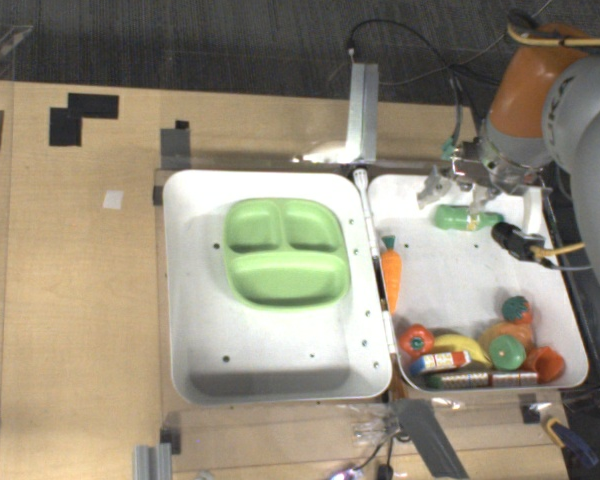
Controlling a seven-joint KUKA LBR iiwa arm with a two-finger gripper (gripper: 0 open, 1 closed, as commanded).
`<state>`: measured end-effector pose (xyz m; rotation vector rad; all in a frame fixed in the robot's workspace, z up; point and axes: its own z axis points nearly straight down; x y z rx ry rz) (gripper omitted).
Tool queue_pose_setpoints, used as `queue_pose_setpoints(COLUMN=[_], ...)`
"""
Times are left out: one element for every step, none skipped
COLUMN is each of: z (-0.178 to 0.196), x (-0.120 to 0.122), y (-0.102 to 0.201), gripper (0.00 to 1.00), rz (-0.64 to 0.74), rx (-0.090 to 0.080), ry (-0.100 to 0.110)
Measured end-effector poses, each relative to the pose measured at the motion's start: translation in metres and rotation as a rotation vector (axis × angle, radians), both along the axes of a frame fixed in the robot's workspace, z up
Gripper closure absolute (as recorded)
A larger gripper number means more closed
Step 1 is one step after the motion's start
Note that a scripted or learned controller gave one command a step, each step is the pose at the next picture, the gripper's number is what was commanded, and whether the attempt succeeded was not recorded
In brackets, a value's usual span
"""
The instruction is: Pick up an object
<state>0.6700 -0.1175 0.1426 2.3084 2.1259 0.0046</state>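
One gripper (458, 190) over green bottle (457, 218) in right bin (570, 308); I cannot tell its state | risk: I judge bottle rolls off if contact lands off-centre

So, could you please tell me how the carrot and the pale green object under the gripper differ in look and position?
The carrot is orange with a green top; the pale green object is light green throughout. The carrot lies lengthwise against the right bin's left wall, while the pale green object lies crosswise near its far end, just below the gripper. Both lie flat in the right bin, apart from the pile of toys.
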Motion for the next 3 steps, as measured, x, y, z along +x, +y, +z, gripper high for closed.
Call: queue_pose_setpoints(z=[-0.054,-0.054,-0.053], x=[0.002,-0.068,-0.128], y=[-0.034,-0.045,0.000], gripper=[0.00,0.00,0.00], rz=[0.164,-0.155,-0.184], rx=[-0.002,0.001,0.003], ry=[-0.004,-0.004,-0.006])
